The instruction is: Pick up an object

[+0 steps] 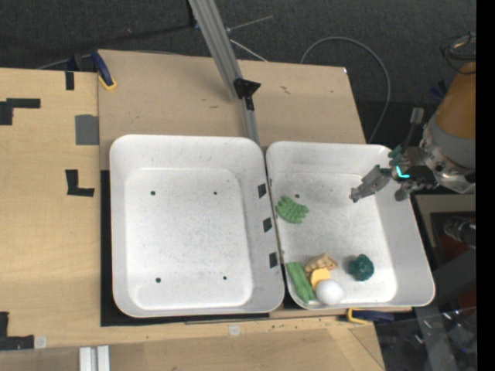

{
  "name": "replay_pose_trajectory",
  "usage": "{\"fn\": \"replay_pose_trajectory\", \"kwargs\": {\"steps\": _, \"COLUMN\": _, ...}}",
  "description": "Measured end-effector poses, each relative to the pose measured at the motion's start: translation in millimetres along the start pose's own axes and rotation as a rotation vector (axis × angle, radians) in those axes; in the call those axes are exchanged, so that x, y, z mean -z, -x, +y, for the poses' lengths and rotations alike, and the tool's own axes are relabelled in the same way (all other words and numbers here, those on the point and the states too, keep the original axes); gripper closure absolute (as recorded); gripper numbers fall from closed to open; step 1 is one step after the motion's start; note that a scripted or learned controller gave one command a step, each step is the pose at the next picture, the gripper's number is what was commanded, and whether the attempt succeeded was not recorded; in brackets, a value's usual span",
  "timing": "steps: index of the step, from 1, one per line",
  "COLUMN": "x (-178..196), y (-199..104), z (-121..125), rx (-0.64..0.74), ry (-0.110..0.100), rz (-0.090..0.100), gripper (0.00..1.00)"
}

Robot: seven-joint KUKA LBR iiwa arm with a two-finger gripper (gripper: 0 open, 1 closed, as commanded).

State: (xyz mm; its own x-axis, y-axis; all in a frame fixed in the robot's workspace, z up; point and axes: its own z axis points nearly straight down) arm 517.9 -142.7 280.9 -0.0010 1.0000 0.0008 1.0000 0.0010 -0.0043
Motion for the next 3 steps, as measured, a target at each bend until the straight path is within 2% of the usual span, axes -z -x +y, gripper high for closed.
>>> {"fn": "replay_pose_trajectory", "kwargs": {"steps": 1, "x": 1.7, "y": 0.1, "z": 0.5, "rx": 0.001, "ry": 0.003, "rz": -0.001, "gripper": 0.0}}
{"fn": "replay_pose_trajectory", "kwargs": {"steps": 2, "x": -45.5, "y": 1.5, "z": -7.8, "rx": -0.001, "ry": -0.002, "rz": -0.001, "gripper": 0.0}}
{"fn": "replay_pose_trajectory", "kwargs": {"steps": 3, "x": -109.4, "y": 4.6, "z": -8.1, "rx": -0.001, "ry": -0.004, "rz": 0.001, "gripper": 0.0}}
